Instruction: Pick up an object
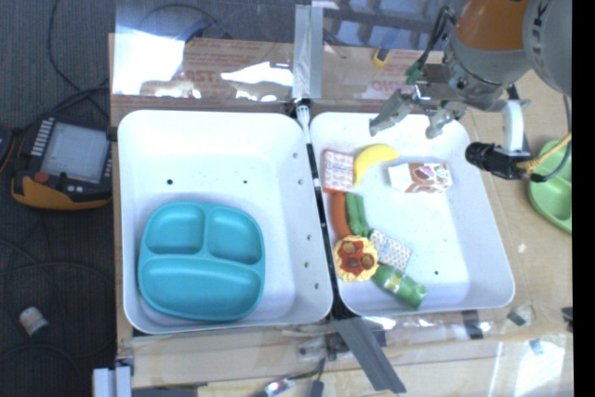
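The right bin (pixel 491 242) holds several small items. They include a yellow banana-like piece (pixel 374 159), a white packet with red print (pixel 420 177), a small red-and-white packet (pixel 337 169), an orange carrot (pixel 340 214), a green vegetable (pixel 358 218), a round red-and-yellow item (pixel 353 258), a patterned foil packet (pixel 390 249) and a green packet (pixel 402 285). My gripper (pixel 412 121) hangs open above the bin's far edge, just beyond the yellow piece. Nothing is between its fingers.
A blue divided plate (pixel 202 260) lies in the left bin (pixel 214 121). Clear panels and cardboard (pixel 307 60) stand behind both bins. A green object (pixel 558 191) sits right of the right bin, and a black handheld device (pixel 58 161) lies on the floor at left.
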Controlling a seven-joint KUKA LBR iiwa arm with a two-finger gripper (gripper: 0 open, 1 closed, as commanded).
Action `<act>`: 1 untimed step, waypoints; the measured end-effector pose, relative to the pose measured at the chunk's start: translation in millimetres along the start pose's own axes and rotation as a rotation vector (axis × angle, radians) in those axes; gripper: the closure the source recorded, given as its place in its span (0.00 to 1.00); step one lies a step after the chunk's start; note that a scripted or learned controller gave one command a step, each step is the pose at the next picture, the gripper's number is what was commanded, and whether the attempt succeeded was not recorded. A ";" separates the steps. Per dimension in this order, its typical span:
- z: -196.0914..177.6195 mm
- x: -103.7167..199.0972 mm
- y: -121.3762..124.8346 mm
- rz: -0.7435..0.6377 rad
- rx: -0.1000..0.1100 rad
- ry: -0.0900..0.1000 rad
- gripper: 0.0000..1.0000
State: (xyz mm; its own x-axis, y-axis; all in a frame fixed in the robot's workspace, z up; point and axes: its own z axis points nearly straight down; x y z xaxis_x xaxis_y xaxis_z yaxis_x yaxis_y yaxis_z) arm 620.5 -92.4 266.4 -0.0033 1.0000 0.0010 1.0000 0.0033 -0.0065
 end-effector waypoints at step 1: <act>72.5 -24.1 20.5 0.027 0.001 -0.004 0.00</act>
State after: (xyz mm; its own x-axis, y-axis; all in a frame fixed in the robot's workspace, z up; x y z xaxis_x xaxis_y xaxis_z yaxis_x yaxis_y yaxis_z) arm 640.6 -116.4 193.8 0.0235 0.9997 -0.0030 0.9997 -0.0235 -0.0072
